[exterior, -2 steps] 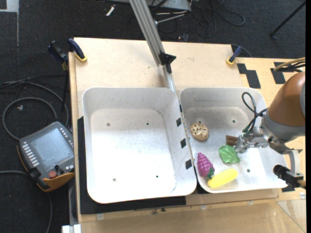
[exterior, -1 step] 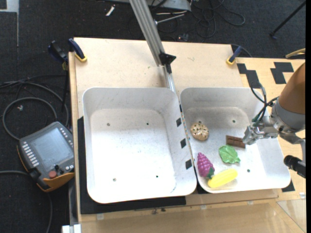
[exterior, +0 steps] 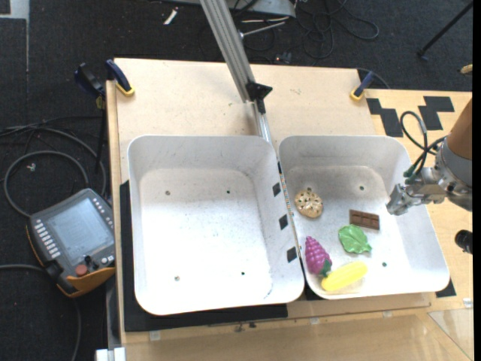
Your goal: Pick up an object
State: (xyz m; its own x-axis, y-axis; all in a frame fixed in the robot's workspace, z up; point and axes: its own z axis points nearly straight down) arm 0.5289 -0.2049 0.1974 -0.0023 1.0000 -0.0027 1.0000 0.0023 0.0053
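Pincer (exterior: 397, 201) seemingly over right bin (exterior: 421, 265)

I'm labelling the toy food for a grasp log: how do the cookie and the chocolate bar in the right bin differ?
The cookie is round and pale tan with dark specks; the chocolate bar is a flat, dark brown rectangle. The cookie lies near the bin's left wall, by the divider; the chocolate bar lies further right, closer to the gripper. The cookie looks slightly larger in outline. Both lie flat on the floor of the right bin, apart from each other.
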